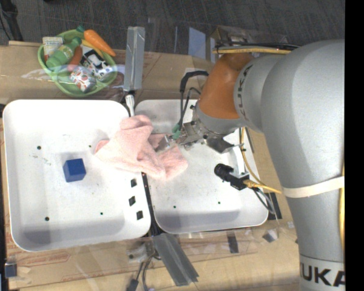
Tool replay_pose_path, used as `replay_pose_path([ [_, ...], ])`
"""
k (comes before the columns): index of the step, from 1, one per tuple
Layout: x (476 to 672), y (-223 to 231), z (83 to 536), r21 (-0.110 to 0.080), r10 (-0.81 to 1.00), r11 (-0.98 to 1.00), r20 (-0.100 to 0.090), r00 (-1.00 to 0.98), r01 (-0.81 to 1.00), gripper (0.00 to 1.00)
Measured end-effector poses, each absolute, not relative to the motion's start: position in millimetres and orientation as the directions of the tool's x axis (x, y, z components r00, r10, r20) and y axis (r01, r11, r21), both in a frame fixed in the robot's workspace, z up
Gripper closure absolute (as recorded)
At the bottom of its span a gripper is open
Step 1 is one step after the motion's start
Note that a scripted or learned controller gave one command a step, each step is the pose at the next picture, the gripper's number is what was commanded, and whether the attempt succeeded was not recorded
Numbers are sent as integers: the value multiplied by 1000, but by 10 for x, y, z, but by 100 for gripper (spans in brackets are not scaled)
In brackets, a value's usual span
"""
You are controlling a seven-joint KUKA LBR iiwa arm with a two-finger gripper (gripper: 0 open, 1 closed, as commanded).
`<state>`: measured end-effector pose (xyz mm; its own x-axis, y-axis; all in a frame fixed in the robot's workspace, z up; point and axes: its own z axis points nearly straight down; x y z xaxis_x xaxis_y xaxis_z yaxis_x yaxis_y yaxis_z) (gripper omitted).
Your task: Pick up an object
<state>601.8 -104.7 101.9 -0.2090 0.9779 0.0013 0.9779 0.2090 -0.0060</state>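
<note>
Pink cloth (143, 148) straddles both bins; blue cube (74, 169) left (hand (171, 138) state unclear).

Pink cloth (142, 147): soft, matt, crumpled. White bins (24, 162): smooth plastic, slight sheen. Blue cube (74, 170) left of cloth: matt. Arm (297, 120) casing: smooth grey, satin finish.

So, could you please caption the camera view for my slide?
Pincer meets a pink cloth draped across two white bins; a blue cube sits left.

Bench (24, 65) bears two white bins (24, 162) (plus green bowl (54, 80)).
</note>
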Motion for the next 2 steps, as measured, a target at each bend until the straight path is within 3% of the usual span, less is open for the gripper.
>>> replay_pose_path([
  [1, 6370, -974, 927, 0, 937, 348, 0, -348, 937, 0],
  [2, 6240, -715, 1922, -2, 982, 188, 0, -188, 982, 0],
])
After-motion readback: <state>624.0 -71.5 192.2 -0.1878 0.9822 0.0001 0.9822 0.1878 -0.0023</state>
